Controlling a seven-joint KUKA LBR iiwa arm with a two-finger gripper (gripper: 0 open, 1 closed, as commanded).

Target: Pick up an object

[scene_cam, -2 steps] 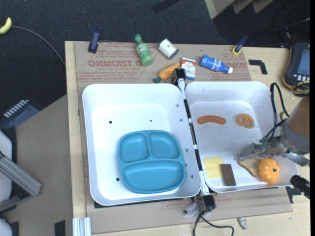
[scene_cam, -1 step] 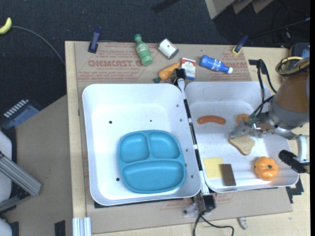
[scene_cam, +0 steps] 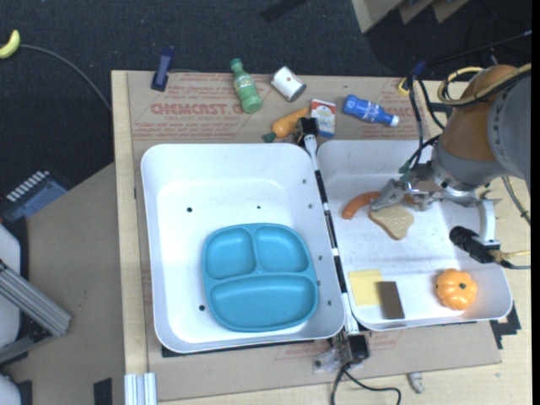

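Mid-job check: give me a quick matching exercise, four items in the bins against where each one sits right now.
Items:
1. blue divided plate
2. orange pumpkin
3. toast slice
4. yellow cheese slice

Places:
A. right bin, near right corner
B. right bin, near left corner, beside a brown block
C. left bin
D. right bin, under the gripper

Pairs: 1-C, 2-A, 3-D, 4-B
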